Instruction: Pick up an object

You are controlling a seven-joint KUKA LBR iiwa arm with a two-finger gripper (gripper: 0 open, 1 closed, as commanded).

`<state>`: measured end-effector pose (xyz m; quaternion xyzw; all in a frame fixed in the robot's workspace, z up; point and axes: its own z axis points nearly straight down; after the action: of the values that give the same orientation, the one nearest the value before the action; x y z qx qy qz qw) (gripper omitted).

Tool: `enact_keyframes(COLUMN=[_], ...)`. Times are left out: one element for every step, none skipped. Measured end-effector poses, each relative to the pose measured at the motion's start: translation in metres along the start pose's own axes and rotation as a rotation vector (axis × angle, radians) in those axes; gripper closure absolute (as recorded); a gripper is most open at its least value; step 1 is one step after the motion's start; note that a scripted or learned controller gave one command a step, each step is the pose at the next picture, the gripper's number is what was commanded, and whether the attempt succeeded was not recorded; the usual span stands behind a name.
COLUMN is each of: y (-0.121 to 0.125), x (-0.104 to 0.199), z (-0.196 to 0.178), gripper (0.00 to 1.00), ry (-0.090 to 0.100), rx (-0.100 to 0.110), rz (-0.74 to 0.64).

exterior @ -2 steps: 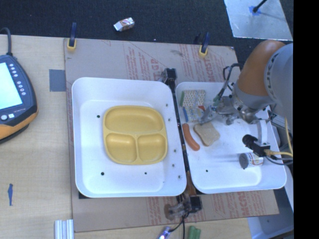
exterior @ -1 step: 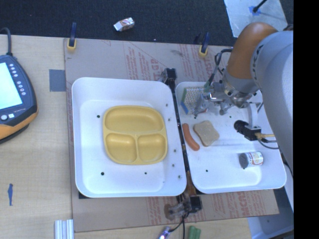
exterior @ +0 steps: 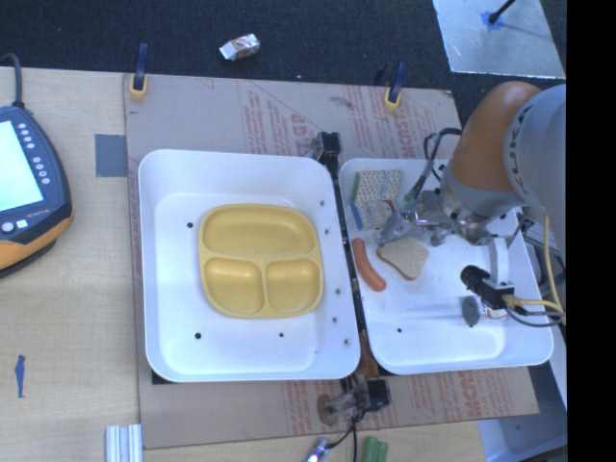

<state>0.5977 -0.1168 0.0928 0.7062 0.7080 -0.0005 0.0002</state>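
The arm [exterior: 500, 152] is nearest the camera, big and round, grey with a shiny orange band, coming in from the right over the right bin [exterior: 433, 349]. Its tool [exterior: 409, 221] hangs low in the top part of that bin, just above the bread [exterior: 403, 256]; I cannot tell if it is open or shut, or if it has hold of anything. The bread is a flat tan slice. Just left of it lies a smooth orange hot dog [exterior: 368, 265], close to the bin's left wall. A patterned card [exterior: 377, 187] sits near the top edge. The lower half of this bin has bare white floor. The left bin [exterior: 168, 287] holds a yellow tray [exterior: 260, 259] with three dips, with bare floor all around it. Both bins sit on the wooden bench [exterior: 67, 354].
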Motion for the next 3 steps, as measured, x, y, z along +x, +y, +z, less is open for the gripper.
enact_keyframes(y=[0.049,0.059,0.059], x=[0.024,0.019,0.019], z=[0.001,0.001,-0.01], gripper=[0.0,0.0,1.0], ry=[0.002,0.001,0.001], rx=[0.002,0.001,0.001], rz=[-0.001,-0.002,-0.006])
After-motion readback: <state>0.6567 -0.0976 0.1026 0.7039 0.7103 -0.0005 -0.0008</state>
